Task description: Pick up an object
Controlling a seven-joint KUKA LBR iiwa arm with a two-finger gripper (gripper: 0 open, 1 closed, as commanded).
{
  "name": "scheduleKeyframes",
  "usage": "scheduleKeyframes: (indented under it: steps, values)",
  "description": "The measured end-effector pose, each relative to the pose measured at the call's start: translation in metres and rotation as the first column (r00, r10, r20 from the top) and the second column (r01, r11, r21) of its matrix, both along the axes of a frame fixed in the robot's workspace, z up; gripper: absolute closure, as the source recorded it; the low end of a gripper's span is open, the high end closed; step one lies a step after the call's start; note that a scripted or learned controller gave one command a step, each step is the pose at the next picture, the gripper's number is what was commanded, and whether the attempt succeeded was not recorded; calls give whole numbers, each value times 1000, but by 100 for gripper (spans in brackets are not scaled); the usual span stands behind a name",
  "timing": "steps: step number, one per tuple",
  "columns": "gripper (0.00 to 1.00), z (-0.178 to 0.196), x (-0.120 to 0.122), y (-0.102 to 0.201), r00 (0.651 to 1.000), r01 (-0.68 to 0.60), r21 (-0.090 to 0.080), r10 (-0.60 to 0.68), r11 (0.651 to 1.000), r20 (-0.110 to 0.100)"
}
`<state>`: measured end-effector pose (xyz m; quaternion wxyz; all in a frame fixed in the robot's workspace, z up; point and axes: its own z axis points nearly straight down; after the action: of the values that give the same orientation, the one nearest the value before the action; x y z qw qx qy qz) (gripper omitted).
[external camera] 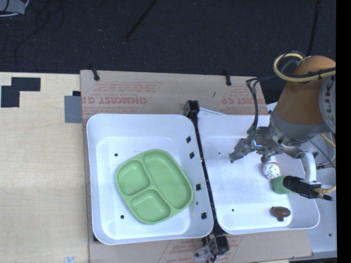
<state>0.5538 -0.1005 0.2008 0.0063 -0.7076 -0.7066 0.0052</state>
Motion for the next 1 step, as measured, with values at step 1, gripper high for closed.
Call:
scheduleKeyframes:
  steps: [1]
  values:
    - [0,8,3,0,1000,-2,-1,2,1000,15]
